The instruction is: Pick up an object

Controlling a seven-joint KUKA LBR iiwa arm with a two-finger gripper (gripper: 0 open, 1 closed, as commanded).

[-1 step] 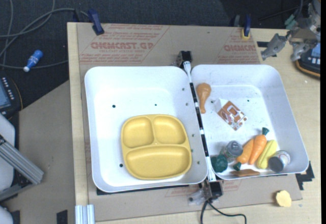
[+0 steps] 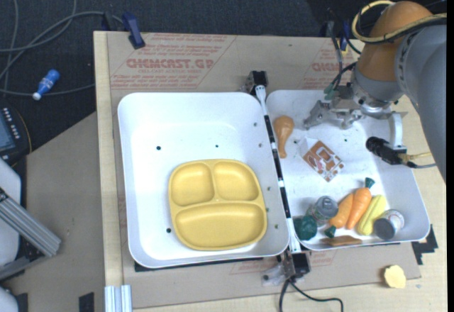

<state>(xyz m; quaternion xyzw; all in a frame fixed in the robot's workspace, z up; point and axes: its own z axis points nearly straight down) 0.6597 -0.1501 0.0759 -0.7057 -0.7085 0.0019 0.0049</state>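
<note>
Two bins: we see the gripper (image 2: pixel 328 113) low over the right bin's (image 2: pixel 411 186) far edge, fingers spread, holding nothing. Open floor lies beneath; the carrot (image 2: pixel 355 208) crowds the near edge, the yellow tray (image 2: pixel 216 204) fills the left bin (image 2: pixel 142 162).

Bench (image 2: pixel 177 62) was a pale board with red CHEMCAST GP lettering across the far strip. Two shallow white bins sat directly on it, side by side and touching along a shared edge: left bin (image 2: pixel 142 162), right bin (image 2: pixel 411 197). Black clamps (image 2: pixel 257 81) gripped that shared edge at the far end, another at the near end (image 2: pixel 298 263). A blue clip (image 2: pixel 133 30) sat at the board's far left corner. A small yellow lump (image 2: pixel 394 276) lay on the bare board just off the right bin's near corner. Black tape patches showed at the near right edge (image 2: pixel 424 247).
</note>
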